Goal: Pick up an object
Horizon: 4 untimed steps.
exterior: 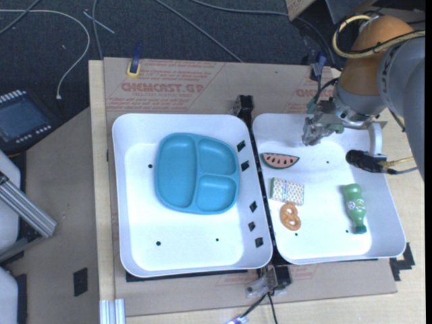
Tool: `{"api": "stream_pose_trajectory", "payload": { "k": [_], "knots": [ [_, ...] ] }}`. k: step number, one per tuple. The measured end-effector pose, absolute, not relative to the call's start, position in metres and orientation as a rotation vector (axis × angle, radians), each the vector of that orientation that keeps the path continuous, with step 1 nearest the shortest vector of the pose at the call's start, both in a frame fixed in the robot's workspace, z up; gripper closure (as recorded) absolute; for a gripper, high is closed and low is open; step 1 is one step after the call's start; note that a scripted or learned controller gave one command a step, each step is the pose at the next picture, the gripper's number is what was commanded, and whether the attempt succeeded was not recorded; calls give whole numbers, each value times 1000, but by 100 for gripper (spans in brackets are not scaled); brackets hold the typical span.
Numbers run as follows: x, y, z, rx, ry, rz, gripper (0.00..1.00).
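The right bin (pixel 317 245) holds a watermelon slice (pixel 279 159), a pale patterned cracker (pixel 287 191), a small orange pretzel (pixel 290 217) and a green bottle (pixel 354 208). My gripper (pixel 312 137) hangs over the far part of this bin, a little right of and beyond the watermelon slice. Nothing shows between its fingers. In the left bin (pixel 135 235) lies a blue divided plate (pixel 198 173).
Black clips line the divider between the two bins (pixel 253 194). The bins rest on a cardboard sheet (pixel 169 79) on the bench. Cables lie on the dark floor beyond the bench, and a metal rail (pixel 23 208) stands at the left.
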<state>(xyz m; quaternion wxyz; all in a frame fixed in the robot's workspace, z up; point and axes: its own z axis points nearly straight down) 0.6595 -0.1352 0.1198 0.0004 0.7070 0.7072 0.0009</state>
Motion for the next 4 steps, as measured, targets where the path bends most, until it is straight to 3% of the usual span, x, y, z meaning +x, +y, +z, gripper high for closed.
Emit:
{"api": "stream_pose_trajectory", "payload": {
  "k": [1,2,3,4],
  "knots": [
    [662,-133,185,2216,2217,8,100],
    [663,-133,222,2217,2219,5,100],
    [646,-75,228,2218,2230,2,100],
    [649,-22,233,2216,2230,4,100]
  ]
}}
